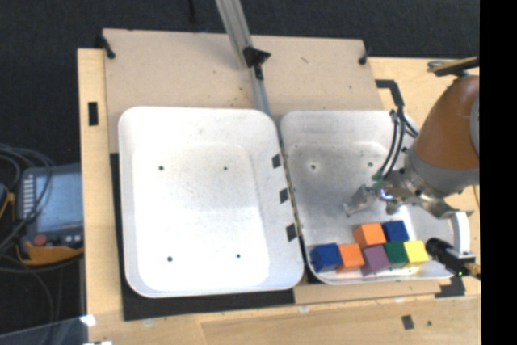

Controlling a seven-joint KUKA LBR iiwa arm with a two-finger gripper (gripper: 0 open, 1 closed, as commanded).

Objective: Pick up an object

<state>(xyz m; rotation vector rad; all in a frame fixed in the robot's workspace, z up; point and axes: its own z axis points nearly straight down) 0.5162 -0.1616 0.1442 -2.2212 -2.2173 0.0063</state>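
Several small coloured blocks lie along the near edge of the right bin (323, 133). A blue block (325, 255), an orange block (351, 255) and a purple block (376, 258) form the front row, with a green block (396, 252) and a yellow block (415, 252) to their right. A second orange block (371, 234) and a second blue block (396, 231) sit just behind. My gripper (367, 200) hangs low in the right bin, just behind the second orange block. Nothing is visibly held in it.
The left bin (137, 174) lies beside the right one. A slanted metal bar (230, 4) rises behind the bins. The arm's orange band (448, 129) overhangs the right bin's right side. A grey box with cables (44, 206) sits at far left.
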